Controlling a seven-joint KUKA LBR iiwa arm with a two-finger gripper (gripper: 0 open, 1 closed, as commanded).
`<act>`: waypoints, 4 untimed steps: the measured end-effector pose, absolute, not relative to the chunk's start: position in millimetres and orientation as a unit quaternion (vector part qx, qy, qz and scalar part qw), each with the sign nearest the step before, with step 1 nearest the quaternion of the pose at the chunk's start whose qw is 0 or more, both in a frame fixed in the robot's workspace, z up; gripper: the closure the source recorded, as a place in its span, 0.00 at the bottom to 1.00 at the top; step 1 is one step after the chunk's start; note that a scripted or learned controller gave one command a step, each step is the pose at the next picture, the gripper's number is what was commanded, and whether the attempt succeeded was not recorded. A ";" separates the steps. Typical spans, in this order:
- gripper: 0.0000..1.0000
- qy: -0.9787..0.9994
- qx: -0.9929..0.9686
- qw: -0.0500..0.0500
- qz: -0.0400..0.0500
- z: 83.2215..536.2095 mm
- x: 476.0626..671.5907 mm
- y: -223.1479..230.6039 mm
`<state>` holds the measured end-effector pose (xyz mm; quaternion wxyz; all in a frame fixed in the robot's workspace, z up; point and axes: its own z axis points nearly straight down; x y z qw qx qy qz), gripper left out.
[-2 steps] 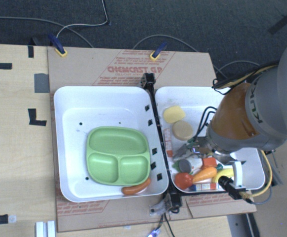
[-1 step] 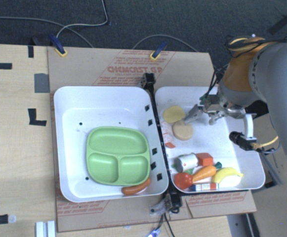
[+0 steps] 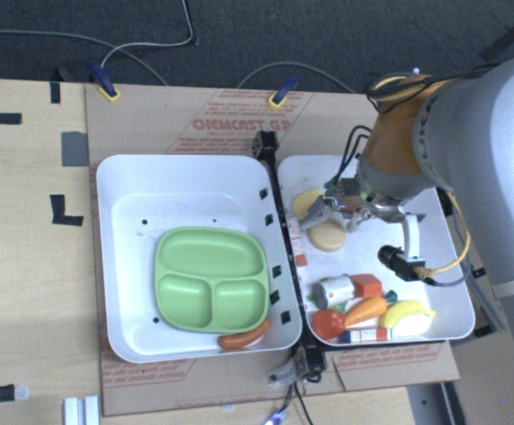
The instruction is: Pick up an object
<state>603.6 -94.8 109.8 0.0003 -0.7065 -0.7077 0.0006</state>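
Note:
My gripper (image 3: 338, 209) hangs low over the upper left of the right bin (image 3: 433, 264), under the orange-banded wrist. A tan round bun-like piece (image 3: 328, 236) lies just below it, and a pale yellow piece (image 3: 307, 204) sits to its left by the bin wall. Along the bin's front lie a silver can (image 3: 334, 289), an orange carrot (image 3: 365, 310), a red piece (image 3: 327, 324), a red block (image 3: 366, 285), a yellow banana (image 3: 409, 313) and a small white tube (image 3: 363, 335). I see nothing clearly between the fingers.
The left bin (image 3: 119, 237) holds a green divided plate (image 3: 212, 278) and an orange-brown sausage (image 3: 242, 336) at its front wall. A black cable plug (image 3: 396, 258) and yellow wire hang over the right bin. The arm's grey body covers the right side.

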 end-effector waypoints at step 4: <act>1.00 -0.708 -0.706 0.000 0.000 191.3 578.6 -42.0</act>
